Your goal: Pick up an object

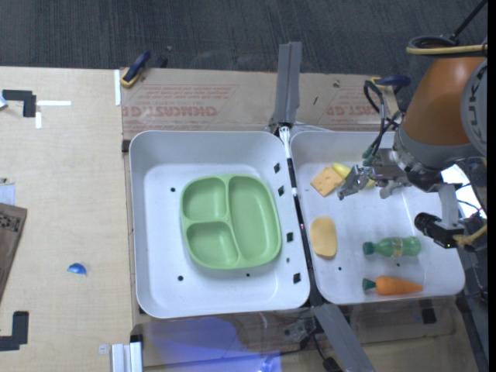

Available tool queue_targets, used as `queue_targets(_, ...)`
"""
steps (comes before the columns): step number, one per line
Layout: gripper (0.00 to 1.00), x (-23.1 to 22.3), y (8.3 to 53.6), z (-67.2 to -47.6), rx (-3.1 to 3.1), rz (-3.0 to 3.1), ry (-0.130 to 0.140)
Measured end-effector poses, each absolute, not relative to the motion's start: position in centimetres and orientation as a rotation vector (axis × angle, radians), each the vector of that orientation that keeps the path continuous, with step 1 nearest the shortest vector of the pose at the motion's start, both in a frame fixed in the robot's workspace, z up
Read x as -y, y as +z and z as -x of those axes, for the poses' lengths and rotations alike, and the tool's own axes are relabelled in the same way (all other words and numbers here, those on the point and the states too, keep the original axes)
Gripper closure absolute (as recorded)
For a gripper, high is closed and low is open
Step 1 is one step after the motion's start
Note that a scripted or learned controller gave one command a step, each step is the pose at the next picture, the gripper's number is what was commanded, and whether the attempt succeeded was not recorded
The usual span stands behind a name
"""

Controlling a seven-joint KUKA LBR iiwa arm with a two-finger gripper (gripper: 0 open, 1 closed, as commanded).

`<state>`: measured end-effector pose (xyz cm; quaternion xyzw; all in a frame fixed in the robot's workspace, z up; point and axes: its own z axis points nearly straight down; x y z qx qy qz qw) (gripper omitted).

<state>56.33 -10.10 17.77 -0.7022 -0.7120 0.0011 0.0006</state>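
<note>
Above my bench, the grey arm with its orange band (442, 103) reaches in from the right over the right-hand shallow white bin (341, 285). Its two-finger gripper (358, 181) hangs low over that bin's upper part, just beside a wedge of yellow toy cheese (326, 180) and close to a small bright-yellow piece (341, 170) partly tucked behind it. From my remote seat I cannot tell whether the claw is spread or pressed together, and nothing is visibly pinched in it.

Four more candidates lie in the same bin. A pale orange oval toy (324, 237) rests near the bin's left wall. A small green plastic bottle (392, 247) lies on its side toward the right. An orange toy carrot with a green top (393, 286) lies along the near edge, below the bottle and apart from it.

The left-hand white bin (151, 215) holds a light-green three-compartment plate (231, 222), sitting flat at its middle. A small blue object (76, 269) sits on the wooden benchtop (62, 208), well apart from both bins.
</note>
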Motion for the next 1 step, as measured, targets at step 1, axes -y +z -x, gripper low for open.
queue_targets(1,0.0,10.69,9.19,-62.69,2.205,2.24,0.0)
